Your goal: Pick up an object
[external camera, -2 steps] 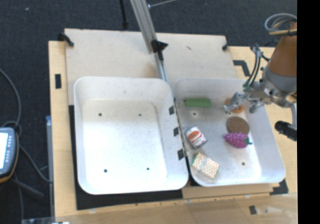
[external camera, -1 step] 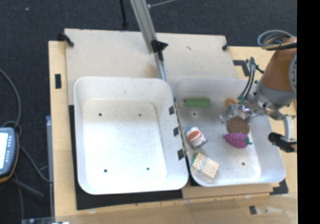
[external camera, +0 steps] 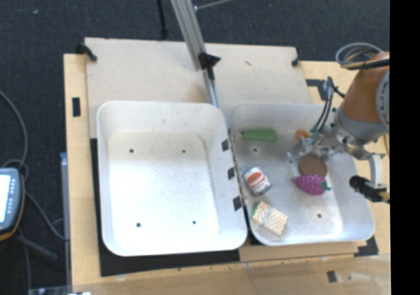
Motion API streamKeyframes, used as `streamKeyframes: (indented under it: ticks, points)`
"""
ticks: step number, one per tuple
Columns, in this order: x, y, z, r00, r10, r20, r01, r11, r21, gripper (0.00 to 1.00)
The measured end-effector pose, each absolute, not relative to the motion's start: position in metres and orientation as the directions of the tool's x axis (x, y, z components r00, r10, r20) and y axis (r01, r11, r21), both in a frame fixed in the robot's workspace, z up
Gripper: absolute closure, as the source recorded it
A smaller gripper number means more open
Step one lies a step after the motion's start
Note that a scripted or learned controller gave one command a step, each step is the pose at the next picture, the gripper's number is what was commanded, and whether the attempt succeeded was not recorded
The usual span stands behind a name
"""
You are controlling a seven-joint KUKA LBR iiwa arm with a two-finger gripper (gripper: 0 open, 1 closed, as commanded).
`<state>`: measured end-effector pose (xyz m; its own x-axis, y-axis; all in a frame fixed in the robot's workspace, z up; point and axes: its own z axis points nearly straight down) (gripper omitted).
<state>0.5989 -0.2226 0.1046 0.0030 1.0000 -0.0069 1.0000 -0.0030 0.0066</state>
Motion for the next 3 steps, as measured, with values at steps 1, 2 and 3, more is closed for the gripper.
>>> streamKeyframes:
  ticks: [1,2,3]
  points:
    - [0.601,-0.224,0.118,0.005,1.000,-0.007,1.000,-0.005,0.013,1.00]
    - [0.596,-0.219,0.165,0.000,1.000,-0.001,1.000,0.000,0.005,1.00]
    - [0.598,-0.215,0.229,-0.003,1.000,-0.002,1.000,0.003,0.009,1.00]
